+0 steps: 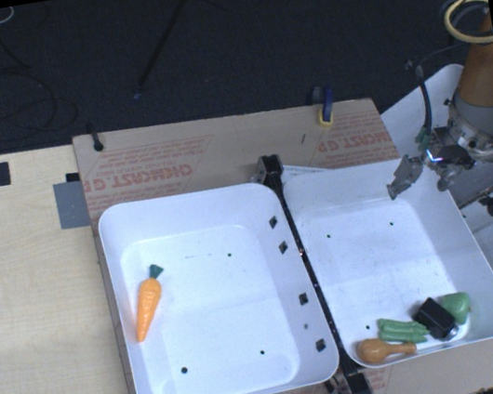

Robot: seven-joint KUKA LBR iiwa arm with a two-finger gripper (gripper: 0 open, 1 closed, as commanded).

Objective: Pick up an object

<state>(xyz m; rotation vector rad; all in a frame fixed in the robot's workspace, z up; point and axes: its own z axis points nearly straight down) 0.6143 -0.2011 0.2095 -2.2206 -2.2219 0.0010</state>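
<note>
- Over the right bin's (485, 262) far right rim: gripper (410, 174), fingers pointing left and down, apparently spread, holding nothing.
- Near corner of that bin: green toy (402, 330), black block (435, 317), tan gourd-shaped piece (384, 349), bunched together and touching.
- Left bin (223, 384): toy carrot (148, 301) alone by the left wall, leaf end up.
- Behind the gripper, at the frame's right: grey arm (483, 117), orange band above.
</note>
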